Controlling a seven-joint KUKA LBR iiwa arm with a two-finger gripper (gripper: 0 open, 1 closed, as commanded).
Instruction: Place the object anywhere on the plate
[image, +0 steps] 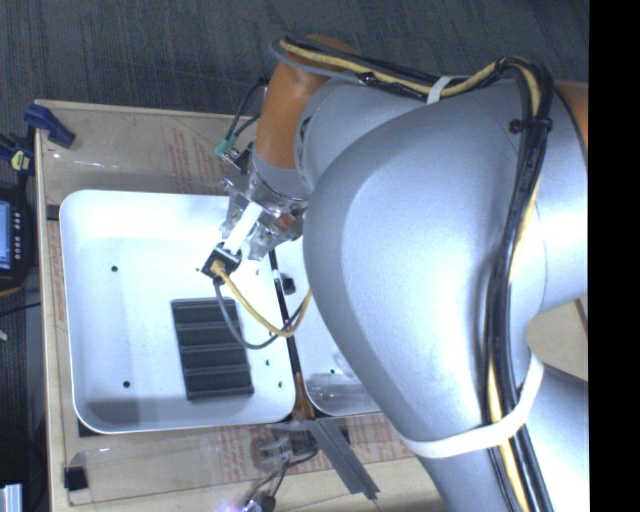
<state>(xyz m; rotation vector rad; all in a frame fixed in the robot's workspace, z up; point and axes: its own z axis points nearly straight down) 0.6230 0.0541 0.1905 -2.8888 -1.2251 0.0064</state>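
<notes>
Status: hand (250, 228) hovers over the left bin (100, 230), upper-right corner — open or closed, can't tell.
The dark ribbed slab (210, 348) lies flat in that bin, lower right — apart from the hand.

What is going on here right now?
The grey arm reaches over the left bin, with its tool over the bin's upper right corner. A dark ribbed slab lies flat on the bin floor, apart from the tool, not picked up. To its right a pale curved rim, perhaps the plate, is mostly hidden under the arm.
</notes>
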